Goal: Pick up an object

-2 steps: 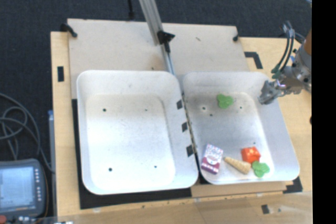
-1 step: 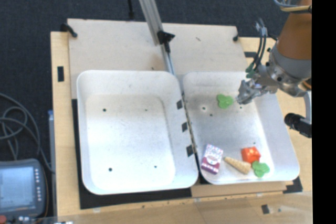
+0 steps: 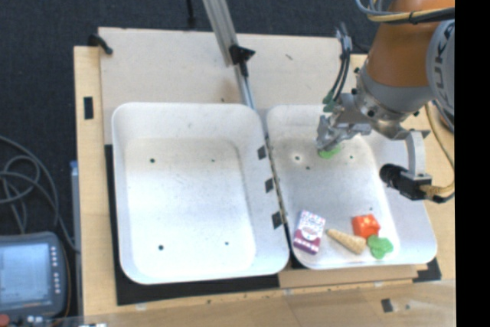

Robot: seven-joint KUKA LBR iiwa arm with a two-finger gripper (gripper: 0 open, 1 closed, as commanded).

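Hovering my gripper [image 3: 331, 140] low over the far end of the right bin [image 3: 398, 188], right on top of a small green object [image 3: 330, 152] that peeks out just under the tip. Honestly can't tell from this angle whether I've got it clamped or I'm just sitting over it, since my own wrist blocks the view.

My guess is that green piece is the target because it sits alone, well apart from everything else, so there's room to come straight down on it. The other stuff is bunched at the near edge of the same bin: a purple-and-white packet [image 3: 308, 231], a pale cone-shaped thing [image 3: 347, 241] just beside it, then a red block [image 3: 365, 225] with another green blob [image 3: 380, 246] touching or nearly touching it. Crowded like that and tight to the rim, it looks like a harder grab.

The left bin [image 3: 191, 188] only has a few dark specks on its floor.
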